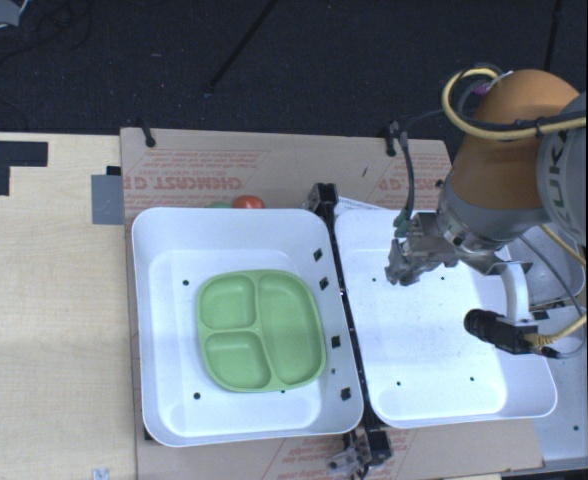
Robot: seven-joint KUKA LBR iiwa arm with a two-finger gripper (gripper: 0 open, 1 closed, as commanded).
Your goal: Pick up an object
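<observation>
The green divided plate (262, 329) lay flat in the left bin (164, 258), well apart from the gripper (406, 268) above the right bin (444, 368). Its opening could not be judged. Beyond, a red object (248, 203) sat outside; the plate's low rim risked slipping.

The green divided plate (261, 329) took up the middle of the left bin (164, 258), leaving bare floor along its walls. The right bin (444, 388) lay open on its near side, while the arm (504, 168) crowded its far right.
</observation>
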